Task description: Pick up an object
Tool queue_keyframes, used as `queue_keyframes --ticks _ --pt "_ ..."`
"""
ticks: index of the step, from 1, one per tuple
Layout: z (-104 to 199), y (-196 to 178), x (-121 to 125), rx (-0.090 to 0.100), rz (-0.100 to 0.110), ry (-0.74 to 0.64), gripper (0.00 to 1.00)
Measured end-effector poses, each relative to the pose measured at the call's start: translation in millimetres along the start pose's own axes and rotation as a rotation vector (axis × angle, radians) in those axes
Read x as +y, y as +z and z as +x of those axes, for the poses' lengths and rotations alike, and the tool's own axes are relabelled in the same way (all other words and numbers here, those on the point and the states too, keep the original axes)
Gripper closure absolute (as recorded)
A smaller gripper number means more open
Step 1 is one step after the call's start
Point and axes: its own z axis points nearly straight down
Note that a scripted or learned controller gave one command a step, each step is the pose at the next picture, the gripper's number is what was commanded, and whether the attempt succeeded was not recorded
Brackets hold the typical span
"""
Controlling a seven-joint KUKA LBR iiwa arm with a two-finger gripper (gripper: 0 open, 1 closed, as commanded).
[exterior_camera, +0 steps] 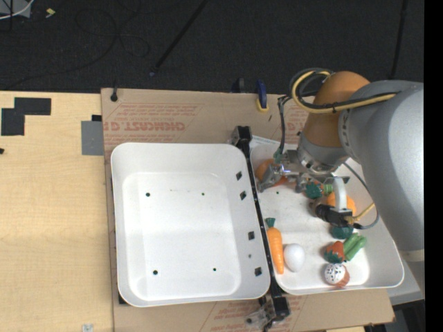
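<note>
Gripper: the gripper [287,175] is seen low in the right bin [377,279], at its far end near the divider; whether anything is held cannot be told, since the metal parts blur together under the wrist.
Nearest object: a small orange piece [264,169] is found just to the left of the gripper, close to or touching it; contact cannot be confirmed.
Other candidates: a carrot [275,246] and a white egg [294,257] are placed side by side below the gripper, nearer the camera; a speckled ball [336,274], a green piece [354,246] and a red piece [334,250] are set further off, below and to the right of it.
Handling: the toys are judged light and stiff, probably smooth plastic; the egg and ball are expected to slip or roll from a pinch, so the carrot is better taken across its mid-length.
Left bin: the left bin [131,185] is located well to the left of the gripper.
Hidden: objects beneath the arm [387,151] are partly covered, and an orange and teal cluster [332,196] to the right of the gripper cannot be identified.
Desk: both bins are carried on the desk [48,213].
</note>
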Motion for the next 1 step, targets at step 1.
queue_keyframes --ticks 1 --pt "-34.4 -1.3 -25.7 -0.003 -0.012 0.001 0.0"
